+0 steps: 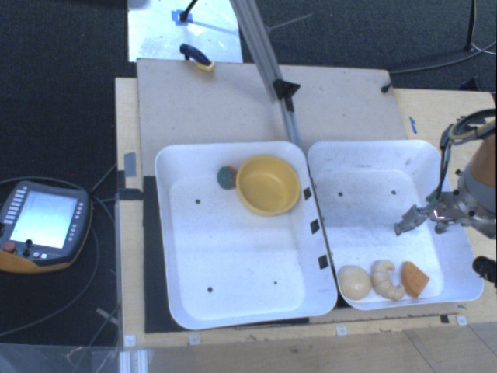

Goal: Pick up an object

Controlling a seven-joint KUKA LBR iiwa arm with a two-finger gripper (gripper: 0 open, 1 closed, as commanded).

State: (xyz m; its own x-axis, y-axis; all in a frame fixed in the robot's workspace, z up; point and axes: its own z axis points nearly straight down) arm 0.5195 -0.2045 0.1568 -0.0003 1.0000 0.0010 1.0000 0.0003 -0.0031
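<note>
In the right bin [365, 158], three small objects lie along the near edge: a cream egg-shaped piece [354, 282], a pale curled piece [385, 279] and an orange wedge [415, 279]. My gripper [407, 223] hangs over the right side of this bin, reaching in from the right, above and a little behind the orange wedge. Nothing shows in its grasp. In the left bin [233, 286], a yellow bowl [268, 185] sits at the back right with a small dark green ball [226, 177] touching its left side.
A slanted metal pole [260, 41] with a black clamp crosses the board behind the bins. A blue and yellow clip [196, 56] lies at the board's back left. A teach pendant [43, 224] rests off the bench to the left.
</note>
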